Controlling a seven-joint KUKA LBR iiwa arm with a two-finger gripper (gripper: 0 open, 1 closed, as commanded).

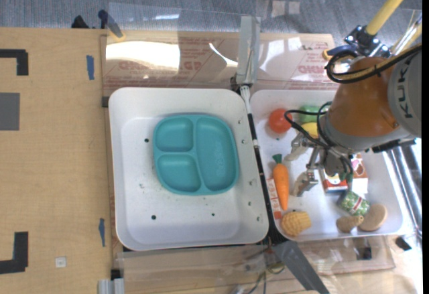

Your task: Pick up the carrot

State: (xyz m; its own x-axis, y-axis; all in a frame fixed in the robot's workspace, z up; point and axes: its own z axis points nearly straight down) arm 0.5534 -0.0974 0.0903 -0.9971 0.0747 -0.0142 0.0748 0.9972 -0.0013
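Hanging over the middle of the right bin (395,215), the gripper (312,169) points down with its two metal fingers (308,182) parted and nothing between them. Just beside them, toward the bin's left wall, lies the carrot (281,183): orange, with a small green top at its far end, its length running along that wall and its tip aimed at the near edge.

It looks like a small toy, so probably light, stiff and smooth-skinned, apt to slip or roll if pinched off-centre. The thick upper half, below the green top, seems the best place to grasp, with the fingers closing across its width; the wall close on one side leaves little room there.

A corn cob (295,222) lies just past the carrot's tip near the front-left corner, and a tomato (278,120) sits toward the far-left corner.

Above the wrist, the orange band (358,102) leans in from the right, the arm nearly upright over the bin.
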